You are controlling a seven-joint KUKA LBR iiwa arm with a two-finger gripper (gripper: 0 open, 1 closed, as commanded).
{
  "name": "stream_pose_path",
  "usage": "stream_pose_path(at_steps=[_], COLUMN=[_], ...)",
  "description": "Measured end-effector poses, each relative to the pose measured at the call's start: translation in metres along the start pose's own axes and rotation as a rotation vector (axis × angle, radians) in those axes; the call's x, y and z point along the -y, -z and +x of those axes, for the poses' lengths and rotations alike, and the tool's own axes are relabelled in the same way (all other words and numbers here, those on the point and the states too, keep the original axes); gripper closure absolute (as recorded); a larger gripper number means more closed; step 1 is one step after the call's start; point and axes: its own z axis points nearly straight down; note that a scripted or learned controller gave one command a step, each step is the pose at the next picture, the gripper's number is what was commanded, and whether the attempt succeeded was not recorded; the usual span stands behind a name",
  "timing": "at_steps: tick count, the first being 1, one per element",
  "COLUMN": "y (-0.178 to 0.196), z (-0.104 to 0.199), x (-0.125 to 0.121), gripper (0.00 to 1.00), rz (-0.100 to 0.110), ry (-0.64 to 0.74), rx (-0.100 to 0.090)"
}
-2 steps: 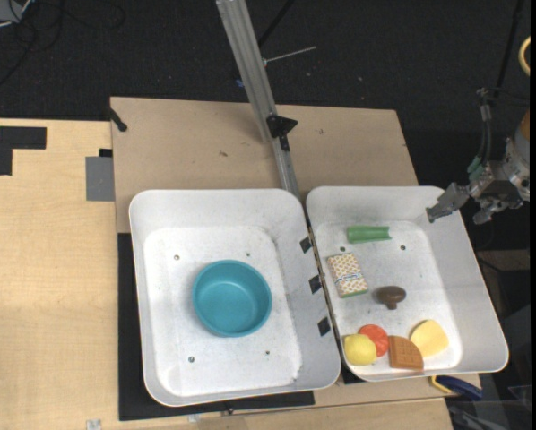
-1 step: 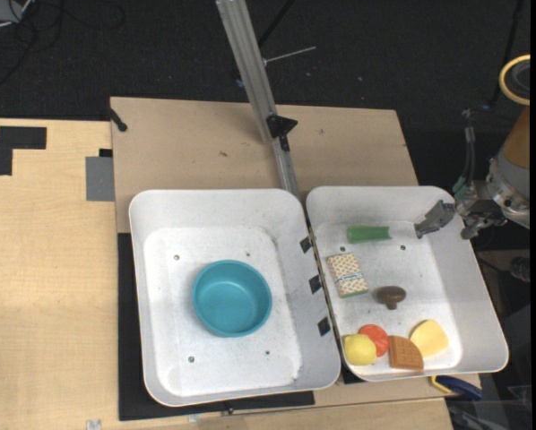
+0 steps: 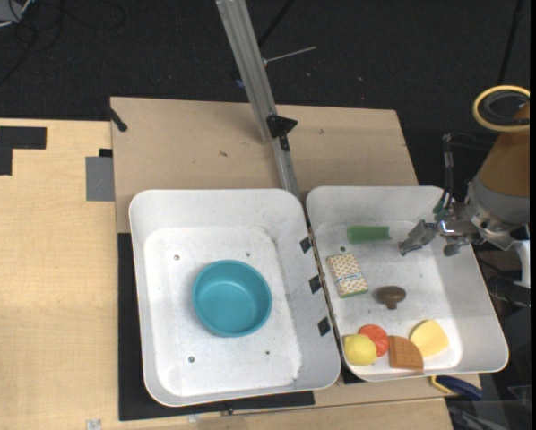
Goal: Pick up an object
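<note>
Camera view, one teal bowl [image 3: 232, 297], six small items, gripper [image 3: 422, 237].

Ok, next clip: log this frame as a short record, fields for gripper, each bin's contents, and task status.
gripper: gripper over the right bin, upper right part, just right of the green block; nothing seen between its fingers
left bin: teal bowl
right bin: green block, patterned box, brown knob-like piece, yellow ball, red ball, orange wedge, yellow piece
task status: no object picked up
</note>
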Motion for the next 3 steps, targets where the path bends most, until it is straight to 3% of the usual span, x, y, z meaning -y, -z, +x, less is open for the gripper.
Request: stream_pose_path(at_steps=[1,2,3], y=[-0.053,-0.040,0.003], z=[0.001,0.000,-0.001], x=[0.001,0.000,-0.006], gripper=[0.00,1.00,1.00], rz=[-0.001,-0.006,-0.009], ry=[0.000,0.000,-0.001], rx=[0.000,0.002,0.002])
